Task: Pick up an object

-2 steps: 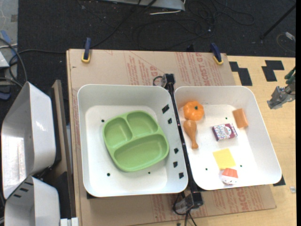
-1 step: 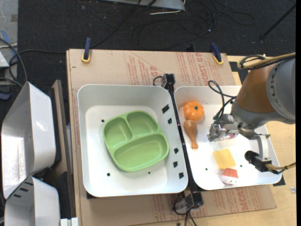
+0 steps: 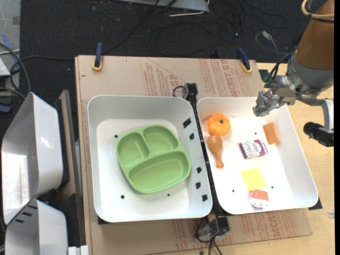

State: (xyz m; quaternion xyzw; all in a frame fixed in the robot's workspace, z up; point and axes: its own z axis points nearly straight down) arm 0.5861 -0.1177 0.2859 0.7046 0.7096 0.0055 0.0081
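The right bin holds an orange pumpkin, a tan drumstick, an orange block, a small purple-and-white carton, a yellow square and a small red-and-white item. My gripper hangs over the bin's far right part, above and just left of the orange block, with nothing seen between its fingers. All these things lie flat on the bin floor.
The left bin holds a green divided plate. Black clips line the divider between the bins. Clamps sit at the board's far edge, and white containers stand at the left.
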